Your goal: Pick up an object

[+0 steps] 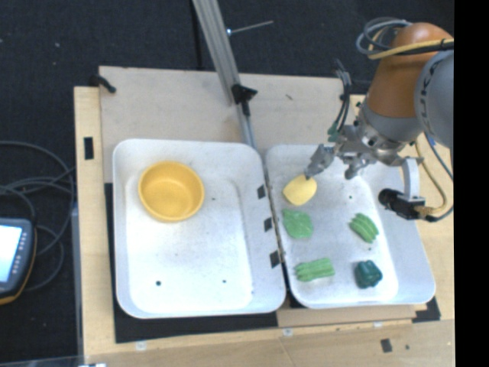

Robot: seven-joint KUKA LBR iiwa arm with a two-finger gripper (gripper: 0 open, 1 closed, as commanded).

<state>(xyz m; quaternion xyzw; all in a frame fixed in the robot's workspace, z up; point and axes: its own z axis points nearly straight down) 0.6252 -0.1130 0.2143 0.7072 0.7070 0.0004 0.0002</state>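
Your tool [336, 164] hangs over the upper part of the right bin [397, 281], with its two fingers spread apart and nothing between them. One finger [318, 161] points down and to the left, its tip just above the yellow lump [299, 190], close to it, though you cannot tell from this angle whether they touch. The other finger [354, 167] sits to the right over bare bin floor.

The yellow lump lies near the left wall of the right bin, at its upper end. Below it you see a light green piece [298, 225], and lower still a ribbed green piece [315, 269] lying crosswise. On the right side of the same bin lie a small ribbed green piece [364, 227] and, near the bottom, a dark green block [367, 274]. All four green things are apart from each other and from the tool.

The left bin [191, 281] holds a yellow bowl [171, 190], upright, in its upper left part.

Both bins rest side by side on the pale wooden surface [168, 98]. A metal rail [218, 40] slants down from the top to the gap between the bins. At the far left edge, a handheld screen unit [14, 254] with cables lies on the dark floor. You will find no readable writing, brand or label on anything here.
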